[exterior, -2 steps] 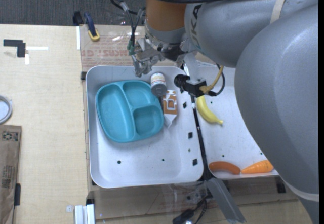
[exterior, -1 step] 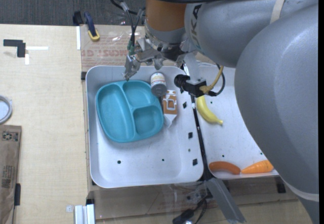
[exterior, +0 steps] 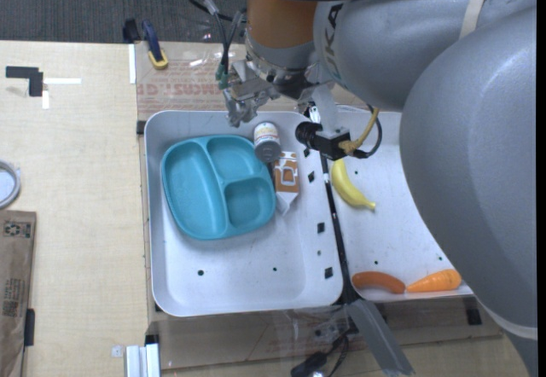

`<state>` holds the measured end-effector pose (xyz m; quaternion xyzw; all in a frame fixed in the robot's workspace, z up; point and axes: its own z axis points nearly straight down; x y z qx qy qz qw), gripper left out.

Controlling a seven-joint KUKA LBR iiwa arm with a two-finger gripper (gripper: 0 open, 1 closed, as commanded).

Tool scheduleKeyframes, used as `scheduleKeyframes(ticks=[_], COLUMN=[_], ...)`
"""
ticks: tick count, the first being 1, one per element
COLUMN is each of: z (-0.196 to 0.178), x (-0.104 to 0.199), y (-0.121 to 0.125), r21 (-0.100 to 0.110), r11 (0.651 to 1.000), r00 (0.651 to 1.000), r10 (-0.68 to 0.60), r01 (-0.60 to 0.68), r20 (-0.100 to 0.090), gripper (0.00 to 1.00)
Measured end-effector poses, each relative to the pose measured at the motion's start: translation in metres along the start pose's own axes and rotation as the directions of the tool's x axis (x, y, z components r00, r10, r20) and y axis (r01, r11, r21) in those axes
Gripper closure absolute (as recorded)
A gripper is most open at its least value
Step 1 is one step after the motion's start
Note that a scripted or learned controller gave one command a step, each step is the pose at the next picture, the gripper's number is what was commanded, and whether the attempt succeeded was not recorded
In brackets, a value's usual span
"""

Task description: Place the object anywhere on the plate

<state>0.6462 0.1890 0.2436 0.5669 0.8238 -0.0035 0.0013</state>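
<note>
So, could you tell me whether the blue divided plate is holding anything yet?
Empty: the blue divided plate shows bare compartments.

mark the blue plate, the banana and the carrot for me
blue plate [exterior: 205, 175]: camera view, floor of its large compartment.
banana [exterior: 345, 184]: camera view, middle of its curve.
carrot [exterior: 435, 281]: camera view, mid-body.

Right white bin [exterior: 388, 222] mostly covered by big grey arm [exterior: 461, 111]. Orange carrot [exterior: 435, 281] partly under arm. Small orange-white packet [exterior: 287, 175] print too small to read. Hand [exterior: 239, 107] fingertips blurred. Metal ring [exterior: 7, 186] and brown paper bag [exterior: 15, 269] on tabletop [exterior: 77, 196] cut by left edge.
</note>
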Motion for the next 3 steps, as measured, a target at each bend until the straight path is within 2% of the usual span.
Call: scheduleKeyframes(ticks=[1, 2, 3], z=[0.0001, -0.0083, -0.0082], x=[0.0000, -0.0004, -0.0005], y=[-0.0001, 0.0004, 0.0003], r21=[0.000, 0.000, 0.001], r11=[1.000, 1.000, 1.000], r00=[1.000, 1.000, 1.000], r10=[0.000, -0.002, -0.002], r01=[0.000, 0.002, 0.002], r20=[0.000, 0.001, 0.001], gripper=[0.00, 1.00, 0.00])
